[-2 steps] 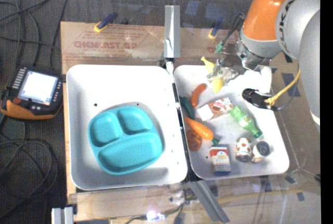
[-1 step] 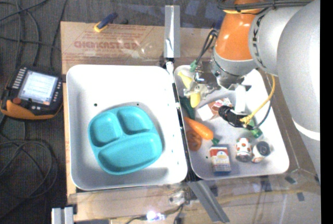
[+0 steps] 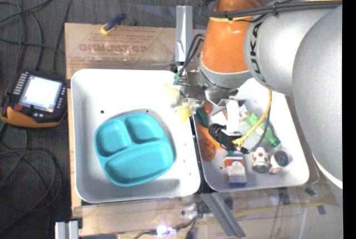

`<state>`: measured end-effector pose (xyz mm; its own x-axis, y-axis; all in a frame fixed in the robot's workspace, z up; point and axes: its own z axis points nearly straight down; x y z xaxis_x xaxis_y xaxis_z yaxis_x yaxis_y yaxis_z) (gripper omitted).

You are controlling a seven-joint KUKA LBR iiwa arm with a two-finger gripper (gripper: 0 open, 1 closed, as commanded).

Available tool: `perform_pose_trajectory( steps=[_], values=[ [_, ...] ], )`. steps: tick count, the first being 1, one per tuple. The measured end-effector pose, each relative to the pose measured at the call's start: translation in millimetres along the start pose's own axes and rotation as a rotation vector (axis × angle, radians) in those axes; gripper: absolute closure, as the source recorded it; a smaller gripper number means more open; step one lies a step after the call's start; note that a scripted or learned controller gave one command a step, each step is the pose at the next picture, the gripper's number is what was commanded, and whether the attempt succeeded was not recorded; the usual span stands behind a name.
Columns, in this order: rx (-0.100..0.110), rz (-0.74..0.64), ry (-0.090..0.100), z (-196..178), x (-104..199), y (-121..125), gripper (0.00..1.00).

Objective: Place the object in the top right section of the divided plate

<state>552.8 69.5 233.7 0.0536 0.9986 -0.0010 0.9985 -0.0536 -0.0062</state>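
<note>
The teal divided plate [image 3: 133,148] lies in the left bin [image 3: 83,121], toward its front. It has two small sections at the back and one wide section at the front. The back right section [image 3: 143,127] holds nothing. My gripper [image 3: 183,100] hangs below the orange band, over the left bin's right wall, up and to the right of the plate. A small yellow object [image 3: 182,112] shows between its fingers, above the bin's floor and clear of the plate.
The right bin [image 3: 297,174] holds an orange item [image 3: 206,144], a green bottle [image 3: 262,124], two small cans [image 3: 259,160], a blue-and-white box [image 3: 236,172] and a white-and-red packet [image 3: 234,114]. A handheld pendant [image 3: 36,98] lies left of the bench. The arm covers the right bin's back.
</note>
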Motion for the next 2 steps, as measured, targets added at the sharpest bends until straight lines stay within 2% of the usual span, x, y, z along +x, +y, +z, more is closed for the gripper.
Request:
perform_pose_trajectory(
  steps=[1,2],
  values=[
    [0.001,-0.131,-0.001,47.7,36.7,-40.1,1.0],
    [0.001,-0.131,-0.001,47.5,36.1,-39.8,0.0]
  ],
)
